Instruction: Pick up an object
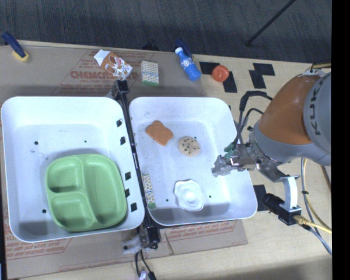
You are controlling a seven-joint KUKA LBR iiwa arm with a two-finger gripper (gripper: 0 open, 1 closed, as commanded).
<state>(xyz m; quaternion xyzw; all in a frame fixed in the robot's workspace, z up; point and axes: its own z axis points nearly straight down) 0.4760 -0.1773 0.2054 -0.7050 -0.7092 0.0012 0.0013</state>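
The right bin holds three things: an orange bread-like piece at the back left, a round chocolate-chip cookie in the middle, and a white cup-like object near the front wall. My gripper hangs over the bin's right side, to the right of the cookie and above-right of the white object. Nothing shows between its fingers. The grey arm with its orange band reaches in from the right.
The left bin bears a green divided tray. Behind the bins lie a snack packet, a small box, a blue bottle, an orange cap and a blue-yellow clip.
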